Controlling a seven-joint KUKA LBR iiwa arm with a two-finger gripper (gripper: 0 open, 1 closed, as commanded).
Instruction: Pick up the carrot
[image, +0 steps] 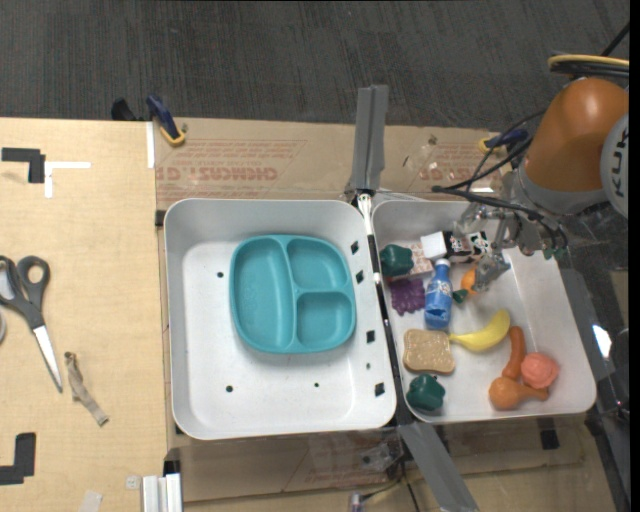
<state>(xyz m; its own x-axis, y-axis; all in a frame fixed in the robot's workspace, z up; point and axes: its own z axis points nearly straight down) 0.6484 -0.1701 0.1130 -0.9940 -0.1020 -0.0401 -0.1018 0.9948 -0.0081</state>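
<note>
The carrot (467, 284) is a small orange piece with a green end, lying in the right bin (568, 300) just right of a blue bottle (437, 296). My gripper (486, 268) hangs low over the bin's upper middle, right beside the carrot and seemingly touching it at its upper right. The arm's orange band (582, 128) rises behind it at the right. The gripper's body hides how the carrot sits against it.
The right bin also holds a banana (482, 333), bread slice (428, 352), purple grapes (407, 295), two dark green items (396, 260) (425, 393), a red-orange sausage (515, 352), a pink piece (540, 370) and a white box (433, 245). A teal divided plate (293, 293) lies in the left bin (200, 400).
</note>
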